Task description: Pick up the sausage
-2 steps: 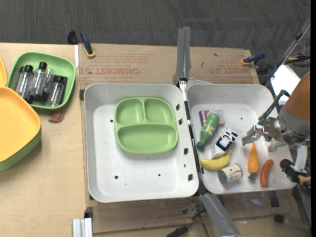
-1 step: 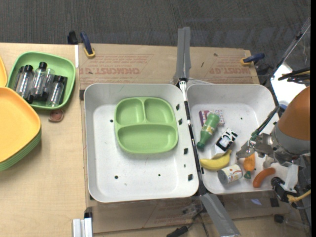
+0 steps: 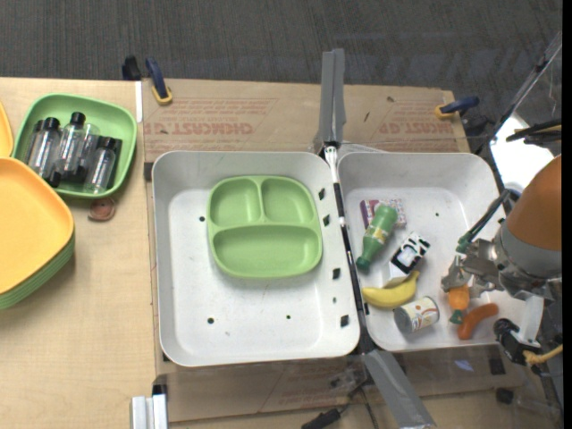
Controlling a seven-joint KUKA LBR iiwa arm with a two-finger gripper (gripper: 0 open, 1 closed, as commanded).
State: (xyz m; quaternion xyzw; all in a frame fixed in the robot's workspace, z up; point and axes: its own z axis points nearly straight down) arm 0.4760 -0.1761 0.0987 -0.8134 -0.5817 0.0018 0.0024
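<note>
At the lower right of the frame the sausage [image 3: 477, 321] lies in the right bin [image 3: 420, 164] just below the tool [image 3: 466, 280], grip state unreadable, which risks snagging the small orange piece [image 3: 458, 299] crowding it.

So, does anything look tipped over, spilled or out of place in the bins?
Nothing spilled or broken. In the right bin the green bottle and the small can lie on their sides among loose items. The divided plate sits flat in the left bin.
</note>
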